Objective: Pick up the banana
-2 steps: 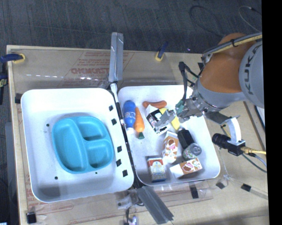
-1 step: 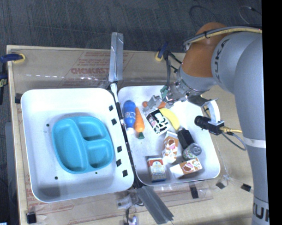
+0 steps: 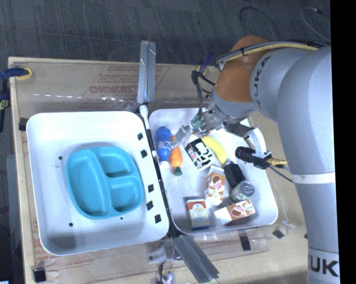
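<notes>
The yellow banana (image 3: 217, 150) lies in the right bin (image 3: 268, 208), near its back middle, slanting from upper left to lower right. Its left side rests against a black-and-white carton (image 3: 199, 154). My gripper (image 3: 193, 127) hangs over the back of the right bin, just above and to the left of the banana's upper end. Nothing shows in its grasp. The grey arm with its orange band covers the bin's back right corner.
A blue bottle (image 3: 163, 142) and an orange carrot (image 3: 176, 158) lie by the right bin's left wall. A black can (image 3: 237, 182) and three small printed cartons (image 3: 215, 187) (image 3: 196, 213) (image 3: 239, 211) lie toward the front. The left bin (image 3: 47, 230) holds a blue divided plate (image 3: 105, 182).
</notes>
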Controlling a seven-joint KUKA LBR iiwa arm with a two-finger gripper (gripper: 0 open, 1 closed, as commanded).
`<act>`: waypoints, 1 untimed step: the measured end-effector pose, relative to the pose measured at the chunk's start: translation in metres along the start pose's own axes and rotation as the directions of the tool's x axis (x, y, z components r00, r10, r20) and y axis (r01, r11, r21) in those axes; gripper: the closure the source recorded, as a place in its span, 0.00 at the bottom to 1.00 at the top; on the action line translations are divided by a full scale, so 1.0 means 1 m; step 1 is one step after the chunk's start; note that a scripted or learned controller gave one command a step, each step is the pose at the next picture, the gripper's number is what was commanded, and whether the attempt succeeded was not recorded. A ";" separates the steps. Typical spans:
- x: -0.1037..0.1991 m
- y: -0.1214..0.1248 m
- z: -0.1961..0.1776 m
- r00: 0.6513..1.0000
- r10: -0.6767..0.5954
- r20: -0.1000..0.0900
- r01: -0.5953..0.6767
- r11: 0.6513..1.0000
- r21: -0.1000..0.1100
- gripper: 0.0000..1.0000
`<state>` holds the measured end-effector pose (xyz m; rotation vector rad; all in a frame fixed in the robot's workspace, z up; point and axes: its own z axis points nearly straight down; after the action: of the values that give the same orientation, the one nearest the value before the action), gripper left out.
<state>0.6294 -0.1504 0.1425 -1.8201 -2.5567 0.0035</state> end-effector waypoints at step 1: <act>-0.044 -0.045 0.034 0.993 -0.115 0.002 0.115 0.993 -0.003 0.00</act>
<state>0.6014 -0.2069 0.1086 -1.6713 -2.6601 0.0015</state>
